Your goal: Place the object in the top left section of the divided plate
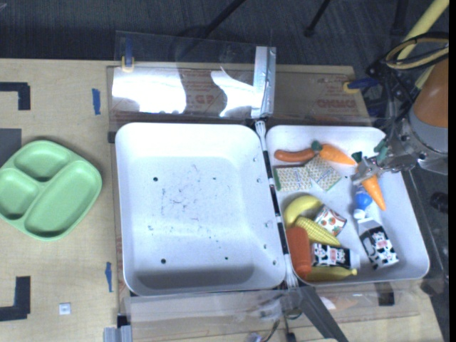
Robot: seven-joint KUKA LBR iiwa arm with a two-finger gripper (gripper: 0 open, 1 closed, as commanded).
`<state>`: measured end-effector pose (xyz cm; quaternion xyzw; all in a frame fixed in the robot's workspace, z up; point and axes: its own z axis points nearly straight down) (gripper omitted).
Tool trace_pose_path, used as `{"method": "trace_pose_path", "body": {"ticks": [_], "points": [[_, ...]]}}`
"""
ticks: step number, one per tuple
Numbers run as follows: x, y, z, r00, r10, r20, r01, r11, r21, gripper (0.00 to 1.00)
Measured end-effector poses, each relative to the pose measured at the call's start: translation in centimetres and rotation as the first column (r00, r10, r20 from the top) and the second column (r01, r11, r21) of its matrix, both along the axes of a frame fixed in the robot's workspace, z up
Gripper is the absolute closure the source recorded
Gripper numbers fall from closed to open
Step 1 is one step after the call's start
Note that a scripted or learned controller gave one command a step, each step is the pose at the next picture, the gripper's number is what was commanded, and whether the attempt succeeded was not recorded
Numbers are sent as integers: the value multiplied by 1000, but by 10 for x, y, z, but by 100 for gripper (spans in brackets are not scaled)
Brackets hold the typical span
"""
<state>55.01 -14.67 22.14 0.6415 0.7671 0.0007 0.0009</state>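
The green divided plate [48, 189] lies on the wooden bench [57, 84], left of both bins and well apart from the gripper; it is a pale green, rounded tray with three sections, two small ones along its upper edge and one long one below; the left bin [192, 198] sits beside it; the right bin [410, 226] holds a jumble of toy food, among them a carrot [333, 154], a sausage [296, 154], a banana [301, 205], a corn cob [317, 229] and a small milk carton [377, 246]; the gripper [375, 164] hangs over the right bin's upper right part, just above a small orange cone-shaped piece [374, 191]; whether the gripper holds anything, or how it stands, cannot be told.
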Motion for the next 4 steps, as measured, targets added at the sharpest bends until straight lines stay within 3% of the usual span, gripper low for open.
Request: {"method": "trace_pose_path", "body": {"ticks": [1,2,3,4], "points": [[-10,17,-43,907,421,-2,-421,907,1,100],[-39,11,-73,778,628,-2,-628,778,1,100],[-39,11,-73,778,628,-1,-628,778,1,0],[-53,35,-117,958,285,2,-285,958,-3,0]]}}
